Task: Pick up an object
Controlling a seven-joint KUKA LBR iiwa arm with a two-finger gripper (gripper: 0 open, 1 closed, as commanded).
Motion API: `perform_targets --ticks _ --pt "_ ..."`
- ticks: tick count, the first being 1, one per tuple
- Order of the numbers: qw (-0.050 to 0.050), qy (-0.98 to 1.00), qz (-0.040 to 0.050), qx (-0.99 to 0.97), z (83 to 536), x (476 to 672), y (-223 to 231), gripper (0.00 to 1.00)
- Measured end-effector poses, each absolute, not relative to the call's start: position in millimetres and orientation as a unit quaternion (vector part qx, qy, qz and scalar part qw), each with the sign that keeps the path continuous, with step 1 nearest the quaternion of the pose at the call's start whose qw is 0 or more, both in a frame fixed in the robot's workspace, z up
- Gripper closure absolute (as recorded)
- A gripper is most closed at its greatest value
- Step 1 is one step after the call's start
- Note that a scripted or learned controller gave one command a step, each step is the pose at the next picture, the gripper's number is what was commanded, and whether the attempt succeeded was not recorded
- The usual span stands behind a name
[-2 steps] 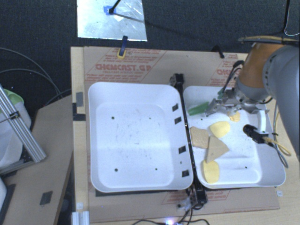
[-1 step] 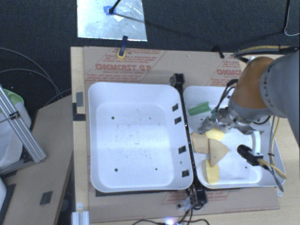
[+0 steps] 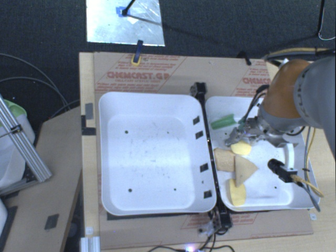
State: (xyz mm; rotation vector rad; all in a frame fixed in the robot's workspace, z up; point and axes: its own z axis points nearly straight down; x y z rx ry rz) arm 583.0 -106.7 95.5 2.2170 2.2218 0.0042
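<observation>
The right bin (image 3: 262, 196) holds several small objects. A green stick-shaped piece (image 3: 222, 121) lies near its back left corner. A round yellow piece (image 3: 241, 149) sits mid-bin, with tan wedge-shaped pieces (image 3: 235, 164) just in front of it and another yellow piece (image 3: 237, 193) by the front wall. My gripper (image 3: 236, 136) reaches in from the right and hangs low over the bin, right beside and slightly behind the round yellow piece, between it and the green piece. Nothing can be seen held in it.
The left bin (image 3: 110, 101) stands beside the right one, parted by a black-clipped divider (image 3: 206, 140). The grey arm with its orange band (image 3: 286, 91) covers the right bin's back right part. A black cable fitting (image 3: 281, 170) hangs over the bin's right side.
</observation>
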Motion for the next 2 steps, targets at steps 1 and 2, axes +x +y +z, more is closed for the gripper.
perform_targets --ticks 1,2 --pt "0.003 0.712 0.0054 0.702 190.7 585.2 -18.4 1.00" --pt "0.000 0.710 0.0017 0.704 238.5 537.6 44.3 1.00"
